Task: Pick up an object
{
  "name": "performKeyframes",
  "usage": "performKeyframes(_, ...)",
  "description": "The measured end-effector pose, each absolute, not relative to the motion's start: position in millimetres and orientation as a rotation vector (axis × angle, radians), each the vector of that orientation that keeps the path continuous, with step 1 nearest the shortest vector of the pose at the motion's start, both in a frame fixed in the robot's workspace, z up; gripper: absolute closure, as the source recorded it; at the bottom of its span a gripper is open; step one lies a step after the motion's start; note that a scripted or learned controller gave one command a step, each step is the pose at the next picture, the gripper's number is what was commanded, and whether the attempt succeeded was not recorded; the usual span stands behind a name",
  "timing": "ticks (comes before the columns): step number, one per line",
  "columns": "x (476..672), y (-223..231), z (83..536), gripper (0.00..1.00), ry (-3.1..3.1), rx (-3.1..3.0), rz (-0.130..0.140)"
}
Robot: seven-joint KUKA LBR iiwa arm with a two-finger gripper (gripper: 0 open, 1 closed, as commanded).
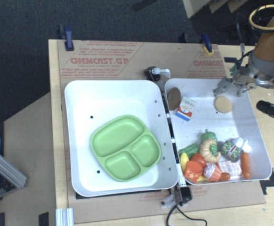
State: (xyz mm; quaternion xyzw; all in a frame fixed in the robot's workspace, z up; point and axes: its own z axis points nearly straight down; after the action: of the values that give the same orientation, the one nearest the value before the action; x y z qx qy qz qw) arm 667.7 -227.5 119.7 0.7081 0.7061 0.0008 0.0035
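We see the gripper (234, 84) with fingers apart above the right bin (261, 140), just beside a tan disc (223, 104) lying flat, which we judge light and stiff, best taken across its edges.

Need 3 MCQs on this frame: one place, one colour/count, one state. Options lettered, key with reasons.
1. Where does the divided plastic plate lie?
A. left white bin
B. right white bin
C. on the bare bench

2. What colour is that plate?
A. red
B. light green
C. blue

3. How do the toy foods in the right bin lie?
A. spread evenly over the floor
B. heaped in the near corner
C. stacked on the plate

Key:
1 A: the plate rests on the left bin's floor.
2 B: all three compartments are light green.
3 B: the foods crowd together at the near end, while a round tan disc and a small white, red and blue carton lie apart at the far end.
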Motion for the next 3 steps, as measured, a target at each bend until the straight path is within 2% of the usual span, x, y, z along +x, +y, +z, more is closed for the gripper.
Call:
performKeyframes(1, 645.8, -219, 86, 0.0, 2.229, 2.222, 0.006)
performKeyframes(2, 664.6, -218, 83, 0.0, 2.242, 2.24, -0.006)
performKeyframes(3, 666.8, -220, 95, 1.0, 2.23, 2.223, -0.001)
